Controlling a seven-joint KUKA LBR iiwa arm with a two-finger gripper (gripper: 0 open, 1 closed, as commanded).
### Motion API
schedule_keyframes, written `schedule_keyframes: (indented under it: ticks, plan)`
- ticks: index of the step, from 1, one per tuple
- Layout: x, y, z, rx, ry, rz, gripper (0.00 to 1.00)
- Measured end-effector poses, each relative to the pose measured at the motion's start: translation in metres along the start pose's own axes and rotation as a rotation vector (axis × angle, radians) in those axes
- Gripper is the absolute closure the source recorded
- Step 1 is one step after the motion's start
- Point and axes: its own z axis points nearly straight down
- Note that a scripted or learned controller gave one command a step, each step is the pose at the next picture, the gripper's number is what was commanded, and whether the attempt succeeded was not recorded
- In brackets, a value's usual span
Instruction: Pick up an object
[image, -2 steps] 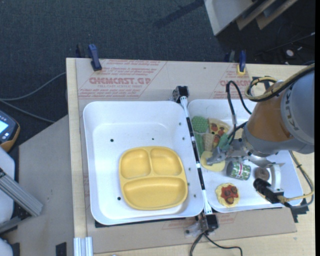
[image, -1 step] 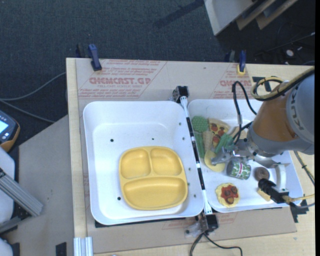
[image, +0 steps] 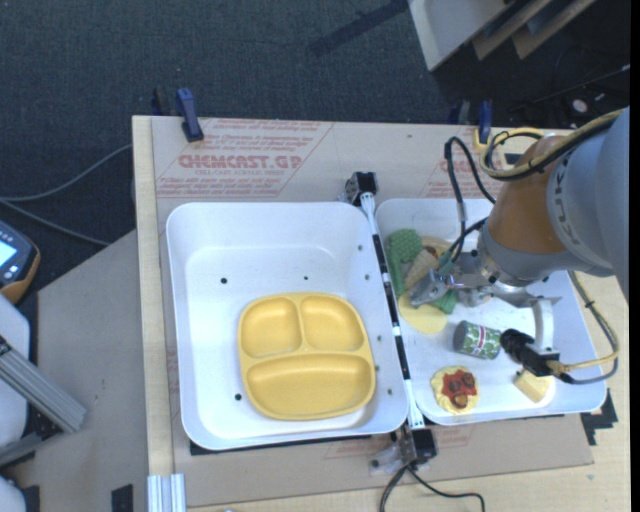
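My gripper (image: 436, 288) is low inside the right bin (image: 580, 400), near its left wall. It hovers among a green toy (image: 403, 250), a tan piece (image: 436, 256) and a pale yellow flat piece (image: 425, 319). Whether it touches any of them is hidden by the wrist. A small can with a green label (image: 478, 340) lies on its side just below and right of the gripper. A yellow round toy with red topping (image: 456, 388) rests near the bin's front edge. A pale yellow wedge (image: 535, 386) sits at the front right.
The left bin (image: 200, 250) holds a yellow divided plate (image: 305, 355). A black rail with clamps (image: 385, 290) runs between the bins. The arm (image: 560, 210) and its cables cover the right bin's back half. Blue clamps (image: 187, 113) stand at the bench's far edge.
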Motion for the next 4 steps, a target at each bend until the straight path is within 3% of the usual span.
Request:
schedule_keyframes:
  ticks: [1,2,3,4]
  plan:
    - [-0.06,-0.059,0.0,0.008,0.001,0.01,0.0]
    - [-0.055,-0.055,-0.011,0.001,0.001,0.003,1.0]
    - [-0.055,-0.055,-0.01,0.002,0.002,0.004,0.0]
    - [0.012,-0.004,-0.095,-0.008,0.002,-0.007,0.0]
